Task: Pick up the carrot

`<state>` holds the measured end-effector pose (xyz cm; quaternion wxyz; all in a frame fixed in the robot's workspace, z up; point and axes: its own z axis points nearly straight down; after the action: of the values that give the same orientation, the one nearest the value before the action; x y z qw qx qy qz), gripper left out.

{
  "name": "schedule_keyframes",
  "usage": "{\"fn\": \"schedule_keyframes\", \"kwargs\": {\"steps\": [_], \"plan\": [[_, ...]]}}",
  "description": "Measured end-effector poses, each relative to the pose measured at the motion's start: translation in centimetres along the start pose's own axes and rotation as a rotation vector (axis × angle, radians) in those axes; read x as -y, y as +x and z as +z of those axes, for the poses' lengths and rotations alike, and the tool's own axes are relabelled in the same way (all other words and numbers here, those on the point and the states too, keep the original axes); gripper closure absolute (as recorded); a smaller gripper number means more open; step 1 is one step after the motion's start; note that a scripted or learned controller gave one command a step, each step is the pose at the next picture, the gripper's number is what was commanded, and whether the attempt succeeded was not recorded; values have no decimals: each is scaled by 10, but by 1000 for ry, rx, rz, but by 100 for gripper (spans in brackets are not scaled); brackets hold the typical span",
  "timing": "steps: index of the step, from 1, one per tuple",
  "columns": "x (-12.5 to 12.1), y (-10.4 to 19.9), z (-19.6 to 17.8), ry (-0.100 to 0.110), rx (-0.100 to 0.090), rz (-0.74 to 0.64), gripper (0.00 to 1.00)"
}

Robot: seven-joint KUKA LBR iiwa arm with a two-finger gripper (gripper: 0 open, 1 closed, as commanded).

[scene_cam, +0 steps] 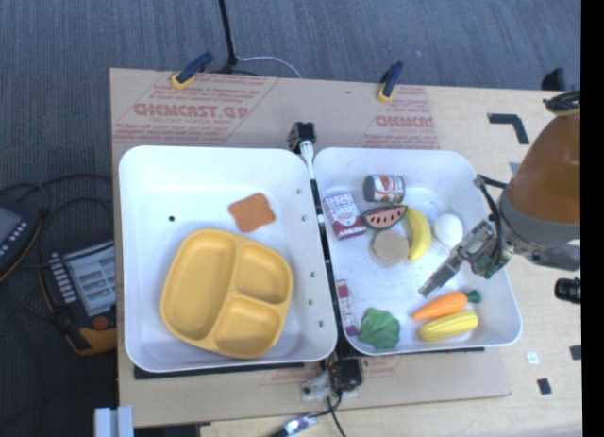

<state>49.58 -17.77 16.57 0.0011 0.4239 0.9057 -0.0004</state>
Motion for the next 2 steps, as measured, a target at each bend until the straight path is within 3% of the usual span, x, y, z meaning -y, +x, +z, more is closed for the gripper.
{"fn": "schedule_keyframes", "kwargs": {"steps": [1,2], "plan": [[7,4,75,-5,6,-260,0],[4,2,63,-12,15,-259,100]]}}
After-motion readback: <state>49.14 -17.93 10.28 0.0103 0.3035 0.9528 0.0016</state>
